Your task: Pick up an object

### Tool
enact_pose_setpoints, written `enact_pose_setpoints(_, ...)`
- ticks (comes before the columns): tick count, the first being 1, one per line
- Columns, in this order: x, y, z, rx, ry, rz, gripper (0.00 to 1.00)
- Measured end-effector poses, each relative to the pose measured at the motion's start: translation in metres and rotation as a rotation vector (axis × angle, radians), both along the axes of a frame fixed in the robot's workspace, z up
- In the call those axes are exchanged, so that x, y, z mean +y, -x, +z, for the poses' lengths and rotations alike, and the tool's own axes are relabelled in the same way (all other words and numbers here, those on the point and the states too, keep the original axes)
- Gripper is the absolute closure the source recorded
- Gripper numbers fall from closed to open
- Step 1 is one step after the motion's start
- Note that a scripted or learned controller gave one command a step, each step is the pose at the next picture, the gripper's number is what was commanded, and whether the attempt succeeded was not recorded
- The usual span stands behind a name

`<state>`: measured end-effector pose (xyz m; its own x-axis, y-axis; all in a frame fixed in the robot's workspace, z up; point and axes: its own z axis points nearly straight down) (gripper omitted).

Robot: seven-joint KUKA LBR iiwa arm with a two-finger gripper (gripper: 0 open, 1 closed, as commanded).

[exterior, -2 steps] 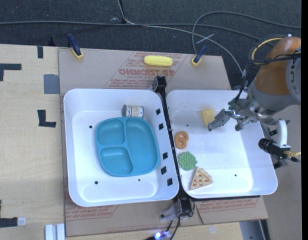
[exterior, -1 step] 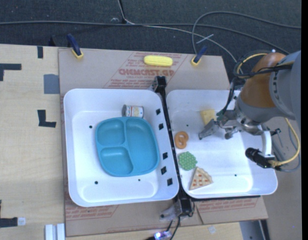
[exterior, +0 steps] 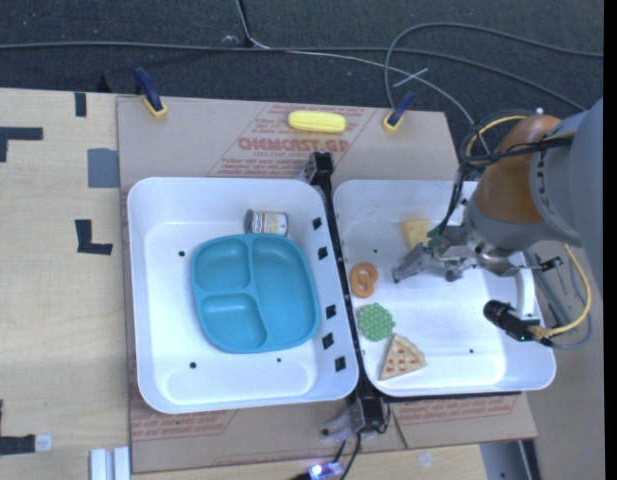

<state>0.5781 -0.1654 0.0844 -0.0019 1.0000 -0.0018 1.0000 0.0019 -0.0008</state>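
A: White bins, L to R. Left bin point(exterior: 153, 268): blue divided plate point(exterior: 256, 293), small tin point(exterior: 266, 222) at its top edge. Right bin point(exterior: 528, 368): orange ring point(exterior: 363, 279), green disc point(exterior: 375, 320), pizza slice point(exterior: 400, 357), yellow chunk point(exterior: 416, 232).

B: Gripper point(exterior: 406, 270)?

A: Over right bin, between ring and yellow chunk, near both. Fingers look close together, nothing between them; no sure contact w/ any item.

B: Best approach?

A: Judgement: pick one target, prob. ring. Centre over it, spread fingers, drop straight, clear of divider wall, then close.
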Motion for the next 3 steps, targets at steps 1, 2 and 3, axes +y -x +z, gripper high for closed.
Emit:
enact_pose_setpoints(1,-0.001,-0.001,0.012,-0.004,0.002,0.0,1.0)
enact_pose_setpoints(2,-0.001,0.007,0.059,-0.003,-0.001,-0.002,1.0)
enact_pose_setpoints(3,-0.007,-0.002,0.116,-0.006,0.0,0.0,1.0)
